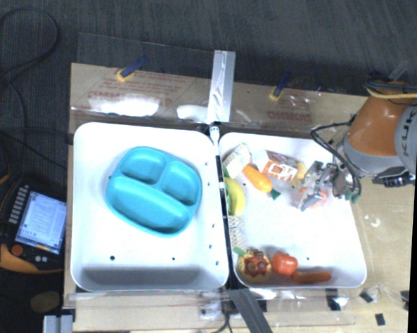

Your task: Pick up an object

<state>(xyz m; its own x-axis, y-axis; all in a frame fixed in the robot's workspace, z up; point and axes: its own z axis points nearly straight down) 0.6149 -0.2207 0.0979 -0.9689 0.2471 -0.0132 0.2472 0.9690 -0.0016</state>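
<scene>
No writing can be read on the orange-and-white packet [280, 168] lying in the upper part of the right bin [345, 234]; its print is too blurred. The gripper [321, 185] is seen just right of that packet, low over the bin, and whether it is released or clenched cannot be told. An orange carrot [256, 178] lies beside a banana [235, 196] near the bin's left wall. Along the lower edge a tomato [284, 263], a sausage [312, 277] and a mottled round fruit [254, 264] are found. A blue divided plate [154, 188] rests in the left bin [84, 246].
</scene>
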